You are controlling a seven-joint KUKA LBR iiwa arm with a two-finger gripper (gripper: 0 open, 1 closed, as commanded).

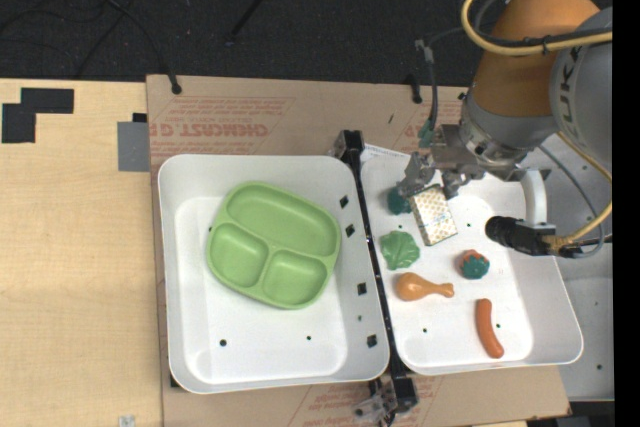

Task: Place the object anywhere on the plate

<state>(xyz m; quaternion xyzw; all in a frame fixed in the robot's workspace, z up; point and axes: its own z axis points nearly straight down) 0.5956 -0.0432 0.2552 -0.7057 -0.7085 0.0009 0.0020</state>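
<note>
Claw [432, 183] is seen low over the right bin [545, 335], at its upper left part, with a small patterned box [434, 216] just beneath it; whether the fingers are spread or closed, or whether the box is gripped, cannot be told, since the wrist hides them from above. Box is taken to be the task's thing, as judged from the claw's position alone. It lies tilted, near the bin's divider side, just above the green leafy piece [400, 249]. It is judged light and stiff, probably thin card or plastic, with flat faces that could slip; hold would best be taken across its two narrow sides, not a corner. Also noted in the right bin: a dark teal lump [398, 203] just beside the claw, an orange drumstick [424, 289], a small green-and-orange ball [474, 264], a sausage [489, 327] toward the lower right, all apart from one another. Left bin [200, 345] carries a green plate [272, 245] with three compartments, nothing seen in them. Both bins rest on the desk [70, 265], on brown card.
</note>
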